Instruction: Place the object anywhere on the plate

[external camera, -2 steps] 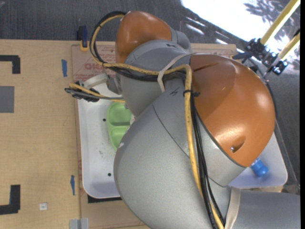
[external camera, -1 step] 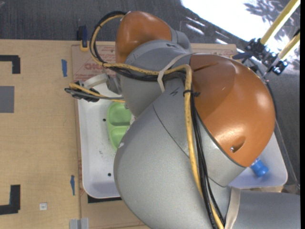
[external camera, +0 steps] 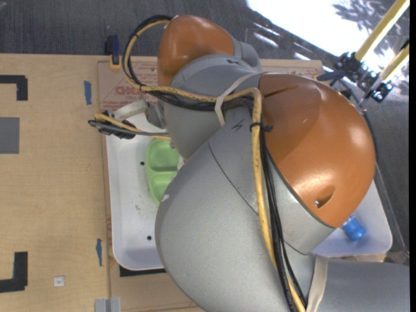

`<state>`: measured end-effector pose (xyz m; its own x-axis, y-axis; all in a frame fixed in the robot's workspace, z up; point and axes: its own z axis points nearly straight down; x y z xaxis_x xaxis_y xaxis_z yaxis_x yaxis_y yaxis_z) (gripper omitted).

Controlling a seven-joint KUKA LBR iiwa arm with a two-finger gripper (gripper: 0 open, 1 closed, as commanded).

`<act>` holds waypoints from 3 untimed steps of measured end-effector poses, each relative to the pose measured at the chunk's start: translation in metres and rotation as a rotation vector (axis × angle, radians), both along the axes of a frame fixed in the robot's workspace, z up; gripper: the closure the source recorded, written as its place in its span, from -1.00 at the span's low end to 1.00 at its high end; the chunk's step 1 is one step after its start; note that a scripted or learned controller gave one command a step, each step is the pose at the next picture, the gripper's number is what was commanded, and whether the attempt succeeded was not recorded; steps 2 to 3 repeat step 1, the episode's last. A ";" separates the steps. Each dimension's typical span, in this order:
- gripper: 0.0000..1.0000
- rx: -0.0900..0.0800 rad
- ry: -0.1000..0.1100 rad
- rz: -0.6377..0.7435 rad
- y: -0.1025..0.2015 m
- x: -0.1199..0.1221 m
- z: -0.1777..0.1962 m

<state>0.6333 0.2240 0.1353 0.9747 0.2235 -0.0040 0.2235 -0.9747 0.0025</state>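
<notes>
A light green plate (external camera: 159, 168) lies in the left white bin (external camera: 127, 200), and the arm covers most of it. A small blue object (external camera: 353, 229) rests in the right bin (external camera: 380, 236) near its lower right corner. The grey and orange arm (external camera: 260, 174) spreads over the middle of the view and reaches toward the top of the left bin. Its wrist end (external camera: 153, 112) sits just above the plate, with black cable ends sticking out to the left.
A cardboard sheet (external camera: 123, 83) lies under the bins on the wooden bench (external camera: 45, 174), which carries black and blue tape marks. Yellow and black cables (external camera: 140, 44) loop off the arm over the bin's top edge.
</notes>
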 end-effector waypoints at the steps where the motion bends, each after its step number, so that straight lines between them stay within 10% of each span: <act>1: -1.00 0.000 0.000 0.000 0.000 0.000 0.000; 3: -1.00 0.000 0.000 0.000 0.000 0.000 0.000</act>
